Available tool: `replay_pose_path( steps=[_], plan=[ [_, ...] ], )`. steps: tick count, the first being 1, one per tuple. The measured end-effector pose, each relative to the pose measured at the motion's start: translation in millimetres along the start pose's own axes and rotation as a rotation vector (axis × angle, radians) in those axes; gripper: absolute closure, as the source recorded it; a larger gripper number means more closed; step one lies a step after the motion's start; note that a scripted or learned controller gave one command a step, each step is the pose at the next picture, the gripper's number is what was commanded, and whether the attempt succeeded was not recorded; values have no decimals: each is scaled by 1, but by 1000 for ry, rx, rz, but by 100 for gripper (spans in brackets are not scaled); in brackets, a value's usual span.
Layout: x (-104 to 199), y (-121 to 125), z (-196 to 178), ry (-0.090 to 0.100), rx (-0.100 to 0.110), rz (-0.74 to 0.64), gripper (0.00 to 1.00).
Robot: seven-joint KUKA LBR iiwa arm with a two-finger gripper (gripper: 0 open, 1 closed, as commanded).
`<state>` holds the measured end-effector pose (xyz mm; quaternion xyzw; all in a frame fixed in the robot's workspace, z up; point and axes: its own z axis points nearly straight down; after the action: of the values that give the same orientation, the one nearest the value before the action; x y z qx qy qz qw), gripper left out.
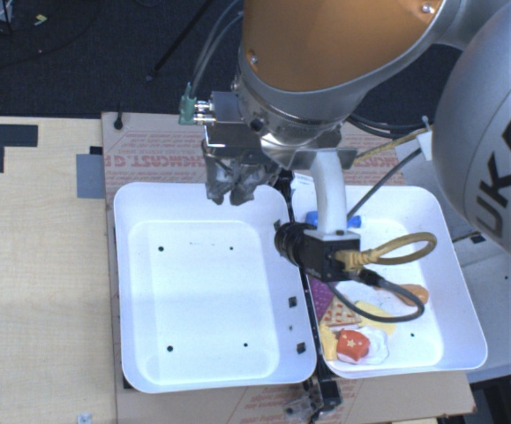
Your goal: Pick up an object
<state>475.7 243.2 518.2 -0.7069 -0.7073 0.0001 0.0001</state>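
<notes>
Several small objects (pixel 361 325) heaped in right bin (pixel 454 325), red piece (pixel 353 344) frontmost

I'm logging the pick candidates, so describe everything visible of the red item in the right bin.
The red item is small, blocky and rounded, bright red with a pale mark on top, and looks like plastic or foam. It lies low near the right bin's front edge, resting on a white piece and touching a yellow piece to its left. A black cable loops just above it. What it is exactly can't be made out.
</notes>
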Motion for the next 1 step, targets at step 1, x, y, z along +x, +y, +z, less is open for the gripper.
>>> replay_pose_path(
  steps=[1],
  plan=[
    [-4,0,-20,0,1,-3,100]
  ],
)
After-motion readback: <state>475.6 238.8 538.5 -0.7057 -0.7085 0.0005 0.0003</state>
